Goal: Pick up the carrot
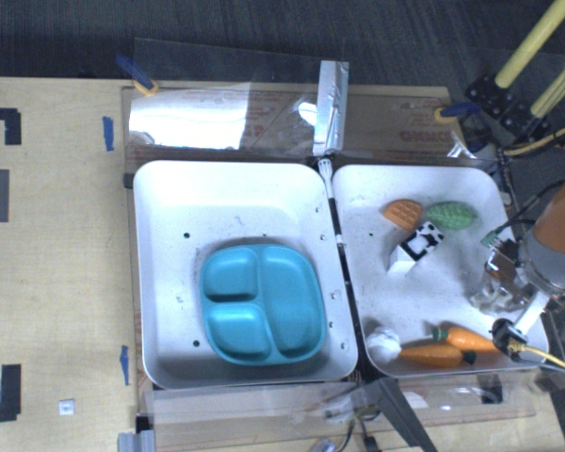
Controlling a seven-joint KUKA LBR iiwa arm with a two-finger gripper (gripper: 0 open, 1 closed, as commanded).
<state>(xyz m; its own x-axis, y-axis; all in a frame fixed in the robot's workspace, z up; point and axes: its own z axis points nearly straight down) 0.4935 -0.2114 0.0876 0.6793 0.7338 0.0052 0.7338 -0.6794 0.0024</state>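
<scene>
The carrot (471,338) is bright orange with a small green stub at its left end. It lies flat near the front wall of the right bin (377,196). A second, duller orange carrot-like piece (431,353) lies just in front of it, along the bin's front edge. My gripper (499,292) hangs low at the right side of that bin, just above and to the right of the bright carrot's thick end. The grey arm with its orange band (557,226) comes in from the right edge. Nothing shows in the gripper's grasp.
A blue divided plate (262,301) sits in the left bin (169,196). In the right bin are a white lump (384,344) by the front left corner, a black-and-white block (416,245), an orange bun-like piece (403,213) and a green leaf-shaped item (451,215). Cables hang at the right.
</scene>
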